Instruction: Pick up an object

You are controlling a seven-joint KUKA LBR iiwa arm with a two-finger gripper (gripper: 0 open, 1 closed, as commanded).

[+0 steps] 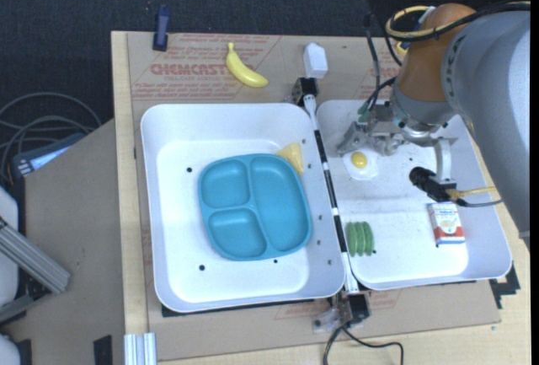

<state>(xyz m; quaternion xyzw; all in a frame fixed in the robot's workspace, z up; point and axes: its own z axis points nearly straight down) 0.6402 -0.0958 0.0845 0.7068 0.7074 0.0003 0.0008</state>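
Now, by the fried egg [360,163] in the right bin [480,258]:
Hand [370,140]: just above it — grip state unclear
Pea pod [360,238]: below
Carton [446,224]: lower right

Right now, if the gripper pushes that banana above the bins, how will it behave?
The banana looks like a small plastic toy, so probably light and stiff. Its curved shape suggests it would pivot or spin rather than slide straight. Its glossy skin may slip on the cardboard.

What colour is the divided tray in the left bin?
Light blue; the divided tray shows plainly in the camera view, lying in the white left bin.
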